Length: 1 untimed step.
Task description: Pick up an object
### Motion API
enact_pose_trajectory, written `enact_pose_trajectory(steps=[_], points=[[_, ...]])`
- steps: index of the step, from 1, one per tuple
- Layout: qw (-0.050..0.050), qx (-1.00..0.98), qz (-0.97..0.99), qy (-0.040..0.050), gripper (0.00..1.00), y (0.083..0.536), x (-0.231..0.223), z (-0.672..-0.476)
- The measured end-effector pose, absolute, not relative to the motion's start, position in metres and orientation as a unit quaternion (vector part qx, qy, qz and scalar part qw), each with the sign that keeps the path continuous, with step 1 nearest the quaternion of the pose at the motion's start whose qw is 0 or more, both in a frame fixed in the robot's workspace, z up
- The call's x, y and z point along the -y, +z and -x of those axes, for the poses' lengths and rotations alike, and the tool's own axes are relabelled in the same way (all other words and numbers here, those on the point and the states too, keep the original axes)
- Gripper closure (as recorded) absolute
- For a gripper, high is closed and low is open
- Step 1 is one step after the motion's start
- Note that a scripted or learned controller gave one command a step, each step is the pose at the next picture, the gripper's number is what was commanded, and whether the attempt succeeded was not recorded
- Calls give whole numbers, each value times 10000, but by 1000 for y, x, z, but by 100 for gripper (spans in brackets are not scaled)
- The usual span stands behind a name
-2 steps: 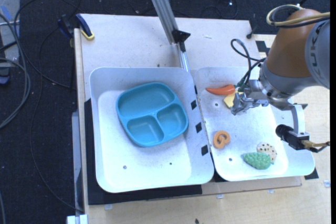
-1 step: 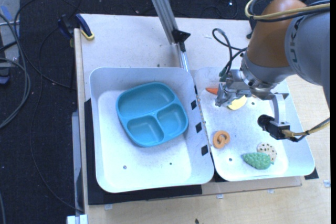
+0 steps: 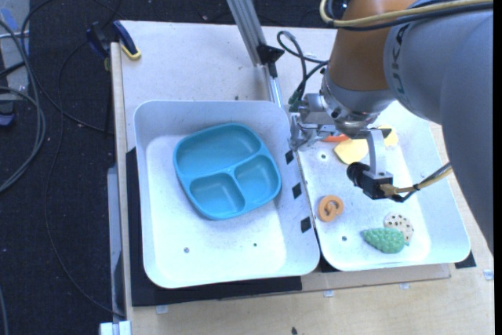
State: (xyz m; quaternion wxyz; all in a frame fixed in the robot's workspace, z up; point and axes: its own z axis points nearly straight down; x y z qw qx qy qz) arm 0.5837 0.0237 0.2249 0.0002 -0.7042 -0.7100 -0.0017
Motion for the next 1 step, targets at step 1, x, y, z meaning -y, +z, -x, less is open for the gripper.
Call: enact_pose_trajectory(steps=[1], points=[[-4,7101,7041,-20,100,238,-75,-597]])
